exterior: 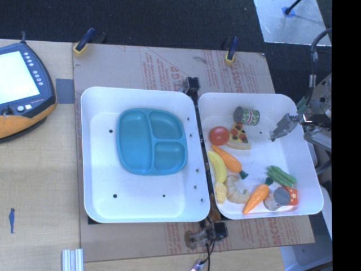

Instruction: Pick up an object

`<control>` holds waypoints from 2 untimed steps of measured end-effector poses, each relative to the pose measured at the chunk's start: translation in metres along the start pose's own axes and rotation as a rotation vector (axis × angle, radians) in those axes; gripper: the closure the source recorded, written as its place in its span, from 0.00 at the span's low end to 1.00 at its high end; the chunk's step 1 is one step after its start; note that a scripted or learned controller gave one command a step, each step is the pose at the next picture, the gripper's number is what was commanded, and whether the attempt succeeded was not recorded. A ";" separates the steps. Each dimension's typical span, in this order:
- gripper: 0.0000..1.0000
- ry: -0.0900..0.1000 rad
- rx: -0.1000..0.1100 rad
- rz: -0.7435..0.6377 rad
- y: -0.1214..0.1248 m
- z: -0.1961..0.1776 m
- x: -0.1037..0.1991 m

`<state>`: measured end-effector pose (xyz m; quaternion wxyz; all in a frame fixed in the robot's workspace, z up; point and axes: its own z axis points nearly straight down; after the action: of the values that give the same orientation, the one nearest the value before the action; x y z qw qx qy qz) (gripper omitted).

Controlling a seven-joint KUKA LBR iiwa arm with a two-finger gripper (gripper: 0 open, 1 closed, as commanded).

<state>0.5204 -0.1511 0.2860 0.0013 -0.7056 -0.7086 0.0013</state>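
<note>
Jaws state can't tell, gripper [280, 130] hovers at right bin [304, 157] edge near the can [247, 116], nothing picked yet, whole grasp left.

Robotics lab — teach pendant [22, 92] on bench, clamped cardboard sheet [169, 72], toy food in bin [293, 151].

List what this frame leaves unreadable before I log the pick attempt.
- Gripper, camera view: small and grey, finger state unclear; the arm is cut off by the right edge.
- Small grey round can in the right white bin: label too small.
- Pale lumpy toy: identity unclear, partly behind the orange plastic carrot.
</note>
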 end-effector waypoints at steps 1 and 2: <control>0.00 0.001 0.002 -0.002 -0.036 0.140 -0.011; 0.00 -0.001 0.001 -0.003 0.036 0.195 0.006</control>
<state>0.5555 -0.1445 0.0911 0.0014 -0.7047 -0.7095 0.0019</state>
